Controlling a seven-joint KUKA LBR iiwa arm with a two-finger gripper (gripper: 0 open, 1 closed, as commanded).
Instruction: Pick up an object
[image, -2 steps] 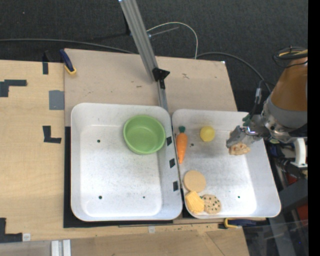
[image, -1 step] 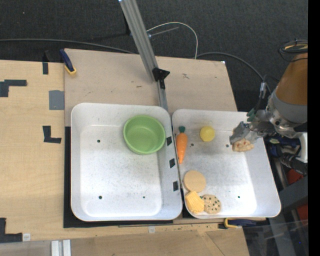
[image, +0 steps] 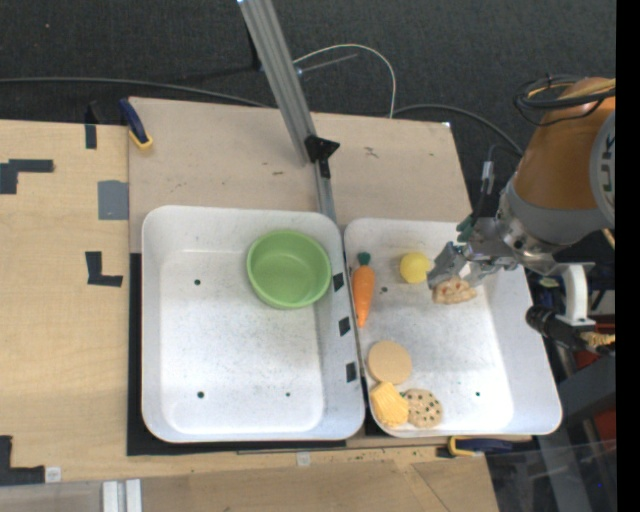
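My gripper (image: 455, 272) hangs over the upper part of the right bin (image: 520, 400), reaching in from the right. A small pale, speckled food piece (image: 456, 292) lies right at its tip, touching or just under it. I cannot make out whether it is gripped. A yellow ball (image: 414, 267) sits just left of the gripper. An orange carrot (image: 362, 293) lies along the bin's left wall. Near the front left corner are a round tan biscuit (image: 389, 361), a yellow wedge (image: 389, 406) and a chocolate-chip cookie (image: 424, 407).
The left bin (image: 200, 400) holds a green bowl (image: 288, 268) near its back right corner. A grey metal pole (image: 285, 75) slants down to the gap between the bins. Cables run across the bench behind the right bin.
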